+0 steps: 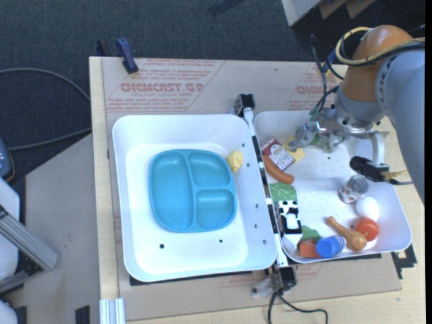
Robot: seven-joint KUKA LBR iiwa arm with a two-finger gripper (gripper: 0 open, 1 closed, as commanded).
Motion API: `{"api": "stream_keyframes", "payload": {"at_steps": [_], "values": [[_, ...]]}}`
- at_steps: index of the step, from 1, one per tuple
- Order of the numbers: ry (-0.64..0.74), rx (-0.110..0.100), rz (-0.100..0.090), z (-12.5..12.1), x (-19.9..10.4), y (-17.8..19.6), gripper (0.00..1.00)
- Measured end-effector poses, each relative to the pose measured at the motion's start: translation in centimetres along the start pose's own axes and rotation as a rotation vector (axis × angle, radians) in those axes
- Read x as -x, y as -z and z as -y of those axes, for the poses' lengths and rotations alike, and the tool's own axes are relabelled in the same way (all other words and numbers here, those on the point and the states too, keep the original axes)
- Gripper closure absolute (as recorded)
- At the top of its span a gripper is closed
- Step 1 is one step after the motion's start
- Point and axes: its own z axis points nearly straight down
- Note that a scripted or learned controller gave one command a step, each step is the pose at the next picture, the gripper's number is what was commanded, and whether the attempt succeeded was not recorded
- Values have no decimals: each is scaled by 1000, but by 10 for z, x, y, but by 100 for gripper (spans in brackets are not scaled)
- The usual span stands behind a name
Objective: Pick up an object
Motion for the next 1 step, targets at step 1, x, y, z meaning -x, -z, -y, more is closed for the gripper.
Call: {"api": "stream_keyframes", "payload": {"at_steps": [1], "values": [[0,21,5,-2,6,36,0]]}}
